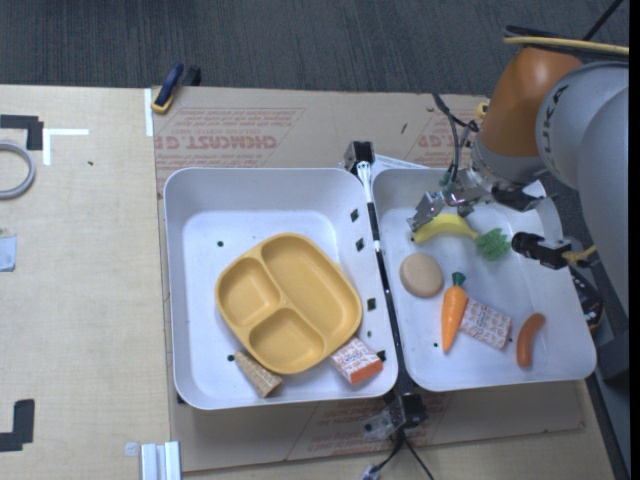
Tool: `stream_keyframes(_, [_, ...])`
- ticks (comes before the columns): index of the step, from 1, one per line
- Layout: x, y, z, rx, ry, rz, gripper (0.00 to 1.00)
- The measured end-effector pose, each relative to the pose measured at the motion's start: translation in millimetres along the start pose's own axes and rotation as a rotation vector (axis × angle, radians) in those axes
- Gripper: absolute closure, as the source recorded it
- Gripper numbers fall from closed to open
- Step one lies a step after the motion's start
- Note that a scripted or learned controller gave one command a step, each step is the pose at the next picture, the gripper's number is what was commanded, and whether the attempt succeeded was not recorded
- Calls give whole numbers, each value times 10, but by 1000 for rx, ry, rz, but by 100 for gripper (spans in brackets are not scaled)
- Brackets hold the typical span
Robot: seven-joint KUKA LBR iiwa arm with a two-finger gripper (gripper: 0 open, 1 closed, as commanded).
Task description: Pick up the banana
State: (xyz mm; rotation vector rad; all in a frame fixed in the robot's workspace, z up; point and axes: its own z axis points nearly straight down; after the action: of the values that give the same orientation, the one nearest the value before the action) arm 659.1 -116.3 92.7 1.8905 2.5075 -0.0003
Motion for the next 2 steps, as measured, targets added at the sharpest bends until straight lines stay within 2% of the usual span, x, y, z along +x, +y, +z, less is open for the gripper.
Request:
stream_keyframes(1, [-7,4,-103,-2,-2,1,100])
stream_keyframes(2, [-8,3,-103,-2,-2,1,0])
